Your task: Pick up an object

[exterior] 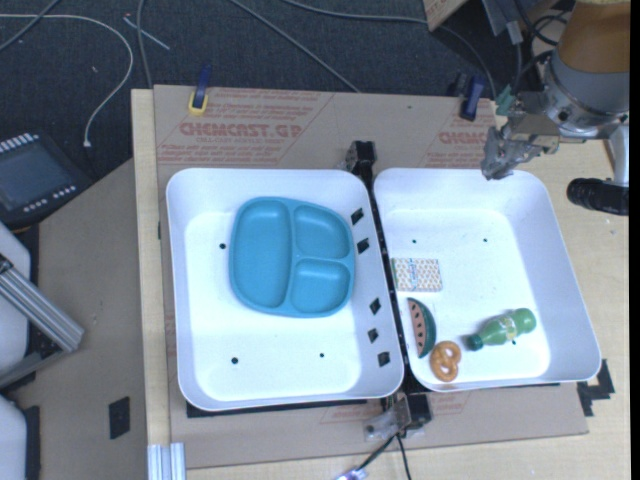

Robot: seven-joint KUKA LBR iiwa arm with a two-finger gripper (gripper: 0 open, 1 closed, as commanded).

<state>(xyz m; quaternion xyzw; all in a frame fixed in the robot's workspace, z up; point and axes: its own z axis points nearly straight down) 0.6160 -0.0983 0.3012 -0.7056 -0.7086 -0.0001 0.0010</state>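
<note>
A knotted brown pretzel (446,359) lies by a watermelon slice (421,326) and a glossy green bottle (503,329). The gripper (497,165) hovers above the right bin's (560,268) far rim; whether it grips anything, I cannot tell.

You've got open floor across the upper right bin (470,208). Lower down, the patterned card (417,274), watermelon slice (421,326), pretzel (445,360) and green bottle (503,329) crowd the near wall.

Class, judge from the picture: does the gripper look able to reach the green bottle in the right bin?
Probably yes. The green bottle lies uncovered, apart from the pretzel, and the gripper hangs above that bin's far edge.
</note>
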